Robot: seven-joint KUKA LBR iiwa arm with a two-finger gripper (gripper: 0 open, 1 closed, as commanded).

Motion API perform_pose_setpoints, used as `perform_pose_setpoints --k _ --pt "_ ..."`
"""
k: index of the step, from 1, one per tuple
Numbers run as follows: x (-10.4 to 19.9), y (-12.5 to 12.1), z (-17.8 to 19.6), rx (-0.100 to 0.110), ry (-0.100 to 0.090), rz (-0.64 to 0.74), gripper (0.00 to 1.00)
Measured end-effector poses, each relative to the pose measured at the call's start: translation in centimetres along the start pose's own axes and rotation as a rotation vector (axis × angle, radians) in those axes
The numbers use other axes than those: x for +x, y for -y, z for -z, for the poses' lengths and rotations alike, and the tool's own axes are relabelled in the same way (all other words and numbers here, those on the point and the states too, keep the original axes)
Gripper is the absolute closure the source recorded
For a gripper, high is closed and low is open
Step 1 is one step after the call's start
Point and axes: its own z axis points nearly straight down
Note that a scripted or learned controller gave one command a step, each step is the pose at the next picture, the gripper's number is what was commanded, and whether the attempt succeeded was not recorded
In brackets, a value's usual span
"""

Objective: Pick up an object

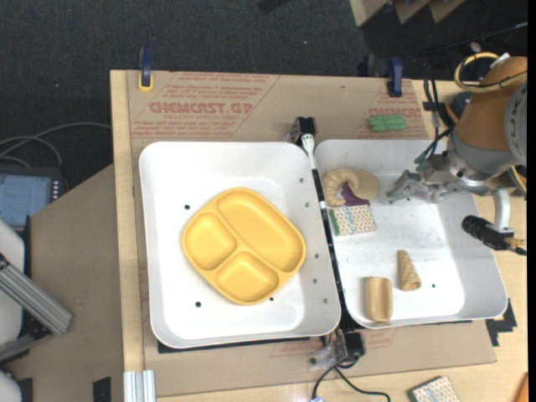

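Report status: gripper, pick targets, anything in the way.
Gripper over right bin, upper part, holding nothing. Croissant-shaped piece, patterned card, two tan pieces untouched. Yellow divided tray alone in left bin. Path clear.

Grey arm with an orange band, black cables and a metal pincer.
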Motion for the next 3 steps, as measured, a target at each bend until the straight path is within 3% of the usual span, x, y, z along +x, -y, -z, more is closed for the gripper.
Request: perform_pose_setpoints --k 1,2,3 --pt "0.0 0.0 0.0 0.000 0.000 0.000 0.00" --pt "8.7 13.7 -0.1 0.016 -0.009 0.001 0.00" --pt "8.2 13.0 1.0 -0.002 0.002 -0.002 1.00"
